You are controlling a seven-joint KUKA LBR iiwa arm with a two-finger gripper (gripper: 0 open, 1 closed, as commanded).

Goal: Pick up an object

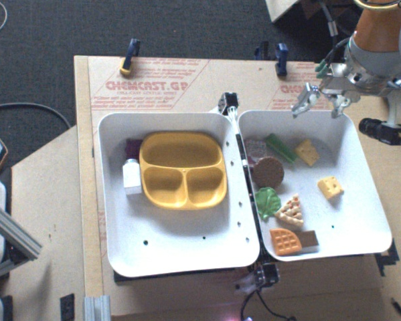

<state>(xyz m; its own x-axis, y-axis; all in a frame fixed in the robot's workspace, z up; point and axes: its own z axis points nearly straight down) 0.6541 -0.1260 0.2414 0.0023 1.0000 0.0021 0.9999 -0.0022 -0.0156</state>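
Green stick [280,148] lies in the right bin's [371,199] far part, long axis running far-left to near-right. My tool [321,105] hangs spread over the far rim, holding nothing.

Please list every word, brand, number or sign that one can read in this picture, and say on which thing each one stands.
"CHEMCAST GP": red print, large, on the brown protective paper of the board behind the left bin.
Smaller red lines above and below it: too blurred to read.
Red print on the same paper behind the right bin: partly hidden, unreadable.
Small white bottle in the left bin: no readable label.
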